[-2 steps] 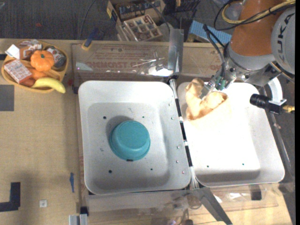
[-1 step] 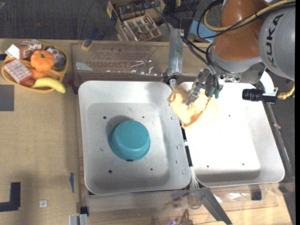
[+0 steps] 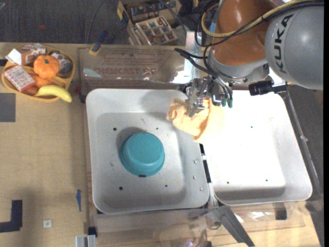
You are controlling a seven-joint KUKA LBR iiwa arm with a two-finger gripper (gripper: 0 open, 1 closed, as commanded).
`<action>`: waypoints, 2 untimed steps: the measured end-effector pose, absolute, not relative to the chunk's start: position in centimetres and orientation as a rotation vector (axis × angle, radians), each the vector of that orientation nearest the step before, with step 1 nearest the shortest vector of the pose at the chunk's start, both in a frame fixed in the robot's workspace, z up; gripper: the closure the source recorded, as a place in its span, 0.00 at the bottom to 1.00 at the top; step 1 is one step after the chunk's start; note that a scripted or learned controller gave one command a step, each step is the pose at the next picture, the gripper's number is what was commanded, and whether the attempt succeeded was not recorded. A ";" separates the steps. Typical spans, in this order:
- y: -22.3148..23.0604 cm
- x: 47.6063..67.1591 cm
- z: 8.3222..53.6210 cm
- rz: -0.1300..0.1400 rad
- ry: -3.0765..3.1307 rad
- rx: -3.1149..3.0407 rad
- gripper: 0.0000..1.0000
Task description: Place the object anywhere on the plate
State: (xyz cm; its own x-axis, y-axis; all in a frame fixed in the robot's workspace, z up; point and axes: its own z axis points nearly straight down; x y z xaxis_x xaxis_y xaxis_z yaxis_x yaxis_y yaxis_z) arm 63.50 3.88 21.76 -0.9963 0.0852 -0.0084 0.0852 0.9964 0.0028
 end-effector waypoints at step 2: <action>14.7 63.4 22.5 0.006 3.133 -0.002 1.00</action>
State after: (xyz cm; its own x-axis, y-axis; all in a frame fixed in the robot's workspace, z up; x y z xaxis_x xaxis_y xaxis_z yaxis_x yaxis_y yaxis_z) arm 63.45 14.70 22.51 -1.0000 -0.0010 -0.0086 -0.0011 1.0000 0.0037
